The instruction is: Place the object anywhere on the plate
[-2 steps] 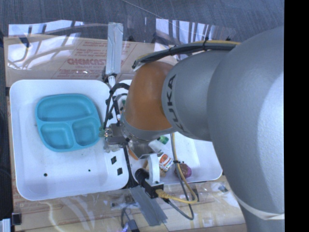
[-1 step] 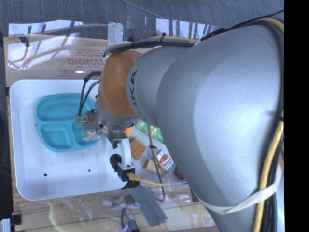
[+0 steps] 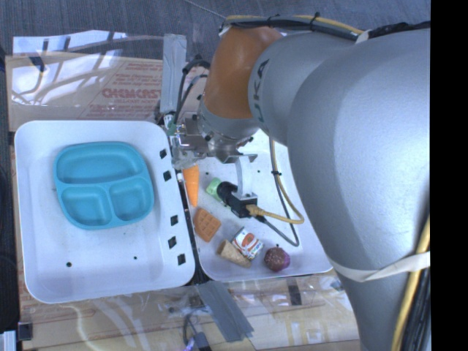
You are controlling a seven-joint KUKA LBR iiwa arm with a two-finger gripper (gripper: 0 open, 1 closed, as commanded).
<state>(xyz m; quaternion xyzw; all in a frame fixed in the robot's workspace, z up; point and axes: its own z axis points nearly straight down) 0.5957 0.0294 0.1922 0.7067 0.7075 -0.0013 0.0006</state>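
Two white bins sit on a cardboard-covered bench (image 3: 88,86). The left bin (image 3: 44,269) holds a blue three-compartment plate (image 3: 102,181), with bare floor around it. In the right bin (image 3: 311,258), the gripper (image 3: 191,146) hangs just above an orange carrot (image 3: 191,185); nearby lie a waffle (image 3: 207,224), a can (image 3: 248,243) and a dark fruit (image 3: 276,258).

Bin (image 3: 303,262) beneath the gripper (image 3: 191,152): waffle (image 3: 206,224) just below it in view; tan wedge (image 3: 232,253) touching a small can (image 3: 249,243) farther down; dark red fruit (image 3: 276,259) farthest. Cardboard (image 3: 88,86) lies up-left.
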